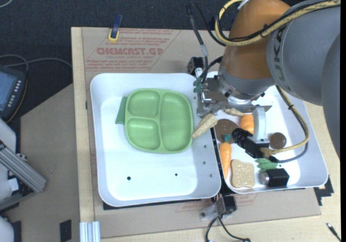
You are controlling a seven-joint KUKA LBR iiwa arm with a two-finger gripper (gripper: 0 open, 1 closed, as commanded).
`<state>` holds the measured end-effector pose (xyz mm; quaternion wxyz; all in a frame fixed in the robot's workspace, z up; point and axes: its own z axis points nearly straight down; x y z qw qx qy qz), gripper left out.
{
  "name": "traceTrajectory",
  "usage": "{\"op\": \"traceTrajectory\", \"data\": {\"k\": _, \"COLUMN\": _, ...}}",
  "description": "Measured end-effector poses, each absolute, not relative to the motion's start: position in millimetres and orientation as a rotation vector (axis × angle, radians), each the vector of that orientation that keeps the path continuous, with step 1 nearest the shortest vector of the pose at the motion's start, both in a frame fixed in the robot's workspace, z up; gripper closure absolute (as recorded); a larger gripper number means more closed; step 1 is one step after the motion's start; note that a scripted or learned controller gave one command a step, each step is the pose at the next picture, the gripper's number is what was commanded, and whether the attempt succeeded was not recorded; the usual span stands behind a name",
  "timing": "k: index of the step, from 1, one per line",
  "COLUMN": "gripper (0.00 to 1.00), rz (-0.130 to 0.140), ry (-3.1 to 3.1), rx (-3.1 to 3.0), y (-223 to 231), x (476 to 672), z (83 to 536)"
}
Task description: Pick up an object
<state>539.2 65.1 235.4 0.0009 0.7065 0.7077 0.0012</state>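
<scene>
At the bins' shared rim (208,151) the hand (208,106), grip unclear, crowds the corn (204,126); left bin (108,143) mostly open.

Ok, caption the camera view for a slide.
KUKA arm over the right bin of toy food; green divided plate in the left bin.

pale tan, cone-shaped ridged toy piece (204,125), lying tilted across the rim between the two bins, narrow end toward the green three-compartment plastic plate (159,120); it touches the plate's right edge, just below the gripper (208,100).
</scene>
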Motion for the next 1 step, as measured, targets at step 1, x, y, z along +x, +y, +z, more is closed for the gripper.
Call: {"op": "traceTrajectory", "data": {"k": 1, "gripper": 1.0, "rz": -0.003, "ry": 2.223, "rx": 2.222, "y": 74.4, "x": 541.6, "z": 225.0}}
